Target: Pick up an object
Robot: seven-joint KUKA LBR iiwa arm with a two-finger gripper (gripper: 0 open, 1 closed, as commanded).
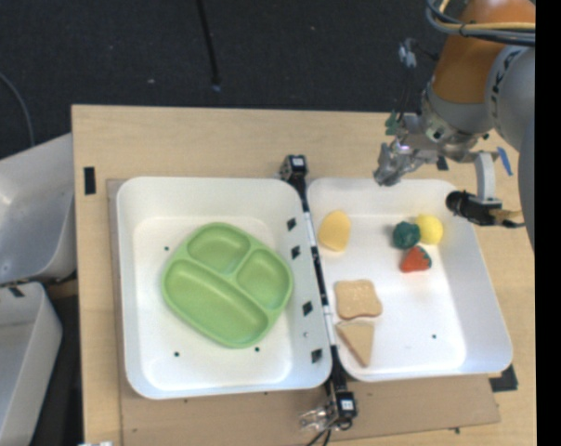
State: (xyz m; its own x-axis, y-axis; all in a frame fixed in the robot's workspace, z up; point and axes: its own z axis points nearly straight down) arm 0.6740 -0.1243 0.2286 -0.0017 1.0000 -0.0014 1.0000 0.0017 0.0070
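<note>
Hovering tool: the two-finger metal gripper is hanging over the right white shallow bin's 12 o'clock rim; I cannot tell its state, and nothing is showing in it.
Arm: the grey arm with the orange band is reaching in from 2 o'clock, probably staying high to clear the bin walls.
Nearest targets: a dark green round toy, a small yellow ball-like toy and a red strawberry-like toy are touching in a cluster at the gripper's 6 o'clock; crowding is likely making a clean grasp harder.
Freer target: a yellow rounded toy is lying apart at 8 o'clock.
Farther targets: a tan toast-like square and a tan wedge are lying at 7 o'clock.
Left bin: the left white shallow bin is holding a green divided plastic plate.
</note>
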